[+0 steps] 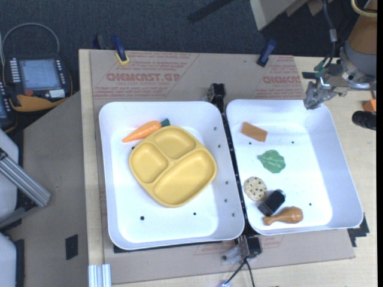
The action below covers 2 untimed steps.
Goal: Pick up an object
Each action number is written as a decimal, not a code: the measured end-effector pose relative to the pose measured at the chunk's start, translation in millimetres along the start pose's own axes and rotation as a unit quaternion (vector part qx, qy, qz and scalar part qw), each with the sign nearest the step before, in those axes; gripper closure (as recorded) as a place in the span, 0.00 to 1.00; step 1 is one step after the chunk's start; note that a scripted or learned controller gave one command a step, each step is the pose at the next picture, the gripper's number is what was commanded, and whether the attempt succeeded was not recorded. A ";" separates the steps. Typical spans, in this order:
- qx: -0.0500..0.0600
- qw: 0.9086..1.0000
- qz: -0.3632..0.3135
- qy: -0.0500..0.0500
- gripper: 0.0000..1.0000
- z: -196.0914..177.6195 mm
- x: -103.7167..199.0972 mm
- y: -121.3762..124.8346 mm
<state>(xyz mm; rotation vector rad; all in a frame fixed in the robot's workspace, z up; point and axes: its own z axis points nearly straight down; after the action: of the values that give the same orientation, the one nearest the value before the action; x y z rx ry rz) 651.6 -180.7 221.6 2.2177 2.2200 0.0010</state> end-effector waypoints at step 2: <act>0.003 1.000 -0.002 0.002 1.00 -3.0 104.8 -31.3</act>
<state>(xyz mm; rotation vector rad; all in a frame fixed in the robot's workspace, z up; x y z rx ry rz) 620.2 -76.0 224.3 2.2183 2.2289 0.0002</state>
